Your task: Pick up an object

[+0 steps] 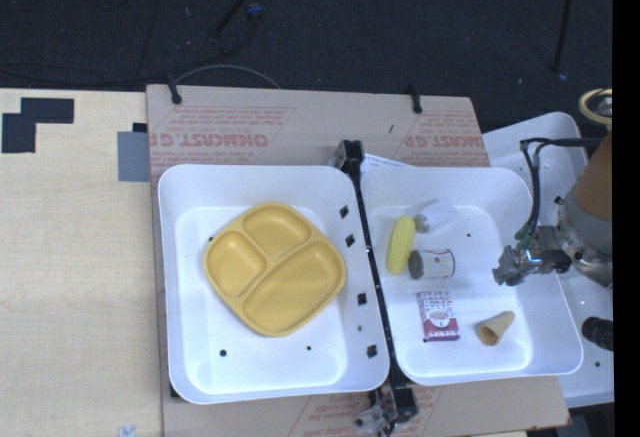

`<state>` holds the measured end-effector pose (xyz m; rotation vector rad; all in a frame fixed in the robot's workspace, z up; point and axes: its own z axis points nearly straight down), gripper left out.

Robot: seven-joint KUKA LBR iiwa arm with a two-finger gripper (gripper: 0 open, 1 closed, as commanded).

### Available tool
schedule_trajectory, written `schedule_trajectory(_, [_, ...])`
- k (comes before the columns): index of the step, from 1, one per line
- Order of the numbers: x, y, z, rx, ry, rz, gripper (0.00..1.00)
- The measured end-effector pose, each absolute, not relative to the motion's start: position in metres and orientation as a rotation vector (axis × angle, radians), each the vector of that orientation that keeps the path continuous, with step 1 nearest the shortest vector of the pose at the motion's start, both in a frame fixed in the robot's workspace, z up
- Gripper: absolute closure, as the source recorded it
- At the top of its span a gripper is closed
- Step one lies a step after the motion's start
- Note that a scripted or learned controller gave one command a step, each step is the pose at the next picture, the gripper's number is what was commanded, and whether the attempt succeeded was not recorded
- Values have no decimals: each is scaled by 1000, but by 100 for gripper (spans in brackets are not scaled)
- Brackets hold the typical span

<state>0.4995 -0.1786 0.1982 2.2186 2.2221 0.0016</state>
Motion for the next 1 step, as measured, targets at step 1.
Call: schedule_trajectory(1, [500,-179,218,2219,2224,1,100])
